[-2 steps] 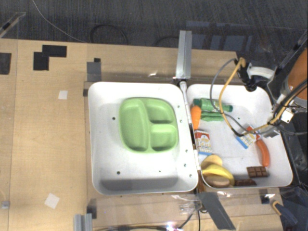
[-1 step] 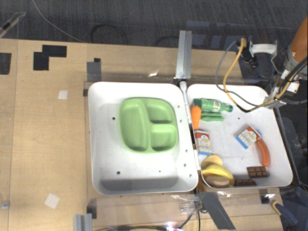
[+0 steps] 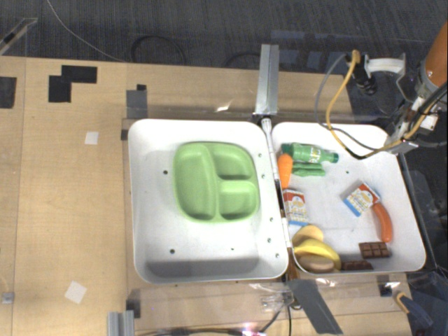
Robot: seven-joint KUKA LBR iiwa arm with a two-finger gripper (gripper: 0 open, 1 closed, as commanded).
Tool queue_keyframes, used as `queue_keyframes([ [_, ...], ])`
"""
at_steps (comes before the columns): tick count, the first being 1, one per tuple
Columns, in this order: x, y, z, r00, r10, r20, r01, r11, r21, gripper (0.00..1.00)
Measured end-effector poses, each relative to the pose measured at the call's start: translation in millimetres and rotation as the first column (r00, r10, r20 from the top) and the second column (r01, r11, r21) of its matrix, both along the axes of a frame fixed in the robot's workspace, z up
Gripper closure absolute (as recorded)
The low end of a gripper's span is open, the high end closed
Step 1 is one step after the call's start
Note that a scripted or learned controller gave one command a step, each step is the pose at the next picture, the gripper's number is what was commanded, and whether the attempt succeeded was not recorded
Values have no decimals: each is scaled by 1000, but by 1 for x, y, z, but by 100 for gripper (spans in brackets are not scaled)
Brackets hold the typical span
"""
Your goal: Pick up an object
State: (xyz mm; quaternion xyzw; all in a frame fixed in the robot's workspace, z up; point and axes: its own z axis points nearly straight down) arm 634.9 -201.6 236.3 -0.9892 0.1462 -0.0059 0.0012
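At the upper right edge, I saw the arm (image 3: 435, 68) cut off by the frame, so whether its gripper had hold of anything I could not tell. In the right bin (image 3: 336, 208) lay a green bottle (image 3: 310, 154), carrot (image 3: 285, 169), bananas (image 3: 315, 247) and sausage (image 3: 383, 222); the left bin (image 3: 150, 250) held a green tray (image 3: 213, 180).

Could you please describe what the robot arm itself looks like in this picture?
At the upper right edge, the arm shows an orange band above a pale grey wrist section. Yellow and black cables loop from it across the right bin's back corner.
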Motion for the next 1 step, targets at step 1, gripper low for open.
queue_keyframes([
  [1, 2, 3, 12, 1000, 7, 5, -7, 1000, 0, 100],
])
